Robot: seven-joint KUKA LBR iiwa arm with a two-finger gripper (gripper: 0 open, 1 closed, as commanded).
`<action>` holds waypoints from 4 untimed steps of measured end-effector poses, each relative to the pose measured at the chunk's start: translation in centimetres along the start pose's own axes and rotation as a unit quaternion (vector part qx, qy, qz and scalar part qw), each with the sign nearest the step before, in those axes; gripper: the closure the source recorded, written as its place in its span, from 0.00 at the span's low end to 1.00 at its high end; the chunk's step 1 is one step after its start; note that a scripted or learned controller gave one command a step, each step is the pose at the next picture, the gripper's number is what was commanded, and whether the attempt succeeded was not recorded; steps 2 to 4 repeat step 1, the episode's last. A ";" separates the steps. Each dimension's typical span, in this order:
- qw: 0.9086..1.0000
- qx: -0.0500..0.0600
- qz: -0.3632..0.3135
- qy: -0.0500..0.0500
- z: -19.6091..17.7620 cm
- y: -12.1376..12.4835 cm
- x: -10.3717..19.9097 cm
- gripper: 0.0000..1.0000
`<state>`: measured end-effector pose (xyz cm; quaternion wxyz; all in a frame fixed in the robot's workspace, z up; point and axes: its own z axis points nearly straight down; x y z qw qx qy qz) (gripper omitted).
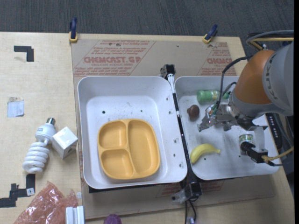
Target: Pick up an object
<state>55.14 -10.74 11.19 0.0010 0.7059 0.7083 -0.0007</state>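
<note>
The metal claw [209, 122] hangs low in the right white plastic bin [187, 90]. I cannot tell how it is set, and nothing shows in it. A small brown round thing [193, 111] sits just to its left. The yellow banana [204, 151] lies nearer to us, a bit left, its long side running left to right. A green bottle [207, 95] lies farther back.
</note>
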 end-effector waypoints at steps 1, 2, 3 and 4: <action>1.000 0.001 0.003 0.001 2.0 -4.4 1.0 0.00; 1.000 0.001 0.003 0.001 2.0 -4.4 1.0 0.00; 1.000 0.001 0.003 0.001 2.0 -4.4 1.0 0.00; 1.000 0.001 0.003 0.001 2.0 -4.4 1.0 0.00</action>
